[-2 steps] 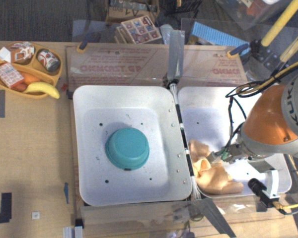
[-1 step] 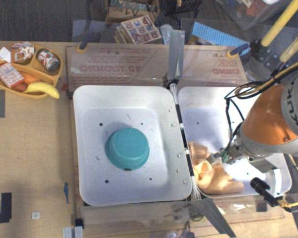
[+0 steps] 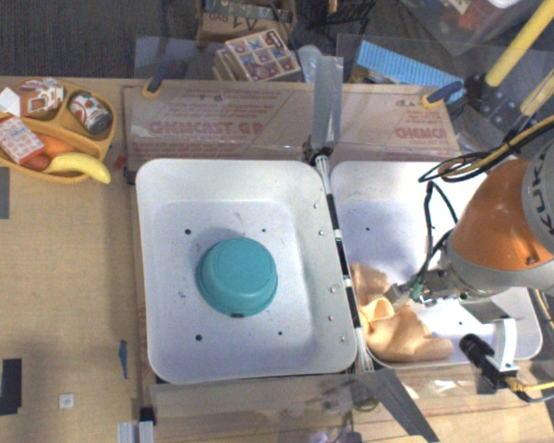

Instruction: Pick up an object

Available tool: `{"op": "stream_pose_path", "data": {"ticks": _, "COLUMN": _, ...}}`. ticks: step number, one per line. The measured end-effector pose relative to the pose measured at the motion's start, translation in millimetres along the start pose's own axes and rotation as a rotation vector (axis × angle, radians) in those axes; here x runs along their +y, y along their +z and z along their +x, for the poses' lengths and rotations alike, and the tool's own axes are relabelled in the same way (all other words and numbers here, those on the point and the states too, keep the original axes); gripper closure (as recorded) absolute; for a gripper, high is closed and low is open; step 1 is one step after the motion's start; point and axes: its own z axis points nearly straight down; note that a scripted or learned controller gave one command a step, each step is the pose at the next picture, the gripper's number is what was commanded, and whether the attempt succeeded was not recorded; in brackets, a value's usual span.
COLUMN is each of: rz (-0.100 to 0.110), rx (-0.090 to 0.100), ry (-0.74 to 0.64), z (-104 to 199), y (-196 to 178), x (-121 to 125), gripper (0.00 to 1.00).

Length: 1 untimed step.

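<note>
Arm: grey KUKA arm with orange band (image 3: 499, 220), reaching in from the right and bent low over the right bin.
Claw: 2-finger gripper (image 3: 408, 292) at the arm's tip, down in the near left part of the right bin; whether it is open or closed cannot be told.
Task object: pale tan, soft-looking lumpy object (image 3: 402, 329), just below and beside the claw, lying against the near left corner of the right shallow white bin (image 3: 388, 201); contact with the claw is unclear.
Other object: teal round upturned plastic bowl (image 3: 238, 276), well to the claw's left, at the middle of the left shallow white bin (image 3: 166, 201).
Bench: yellow tray of toy food (image 3: 46, 137) with a yellow banana (image 3: 81, 166), far left of the claw, beyond both bins.
</note>
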Motion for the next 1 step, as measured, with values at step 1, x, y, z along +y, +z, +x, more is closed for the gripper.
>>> {"op": "stream_pose_path", "data": {"ticks": 1, "rz": 0.001, "rx": 0.001, "ry": 0.024, "z": 0.1, "y": 0.2, "x": -0.4, "gripper": 0.00}}
